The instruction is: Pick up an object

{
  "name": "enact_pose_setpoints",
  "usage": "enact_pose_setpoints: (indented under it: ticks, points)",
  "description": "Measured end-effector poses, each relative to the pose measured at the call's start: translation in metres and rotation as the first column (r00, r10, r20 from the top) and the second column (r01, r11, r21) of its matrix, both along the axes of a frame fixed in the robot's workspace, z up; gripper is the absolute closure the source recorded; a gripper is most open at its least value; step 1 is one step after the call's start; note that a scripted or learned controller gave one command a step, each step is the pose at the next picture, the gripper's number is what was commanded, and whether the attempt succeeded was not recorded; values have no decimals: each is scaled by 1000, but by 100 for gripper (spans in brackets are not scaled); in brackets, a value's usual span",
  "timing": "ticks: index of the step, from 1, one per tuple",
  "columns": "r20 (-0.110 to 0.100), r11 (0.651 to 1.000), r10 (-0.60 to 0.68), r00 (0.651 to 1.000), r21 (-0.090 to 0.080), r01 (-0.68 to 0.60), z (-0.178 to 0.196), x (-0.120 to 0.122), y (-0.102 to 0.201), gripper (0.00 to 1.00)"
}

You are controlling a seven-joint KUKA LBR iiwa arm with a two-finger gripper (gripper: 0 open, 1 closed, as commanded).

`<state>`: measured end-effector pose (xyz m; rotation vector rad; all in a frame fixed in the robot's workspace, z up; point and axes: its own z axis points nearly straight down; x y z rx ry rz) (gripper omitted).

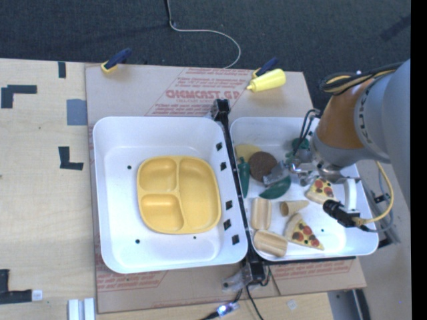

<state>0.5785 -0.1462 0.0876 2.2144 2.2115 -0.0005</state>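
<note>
Grey-and-orange arm low over the right shallow white bin (pixel 347 249), end effector (pixel 298 169) down among toy food beside the round brown cookie-like piece (pixel 262 163) and dark green leaf-shaped piece (pixel 275 189). Nothing visibly lifted yet; grasp and raise remaining. Finger spread impossible to tell. Yellow divided plastic plate (pixel 179 194) lying in left bin.

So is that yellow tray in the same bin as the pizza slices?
No, the yellow tray lies in the left bin; the pizza slices are in the right bin.
</note>
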Motion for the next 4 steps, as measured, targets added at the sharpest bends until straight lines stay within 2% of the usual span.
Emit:
enact_pose_setpoints:
  ticks: [1, 2, 3, 4]
  points:
    - [-7, 1000, 3, 1000, 6, -2, 8, -2, 3, 100]
    - [-4, 1000, 3, 1000, 8, -3, 70, 2, 7, 100]
    - [-5, 1000, 4, 1000, 8, -4, 118, -2, 14, 100]
    - [-7, 1000, 3, 1000, 9, -3, 138, -1, 15, 100]
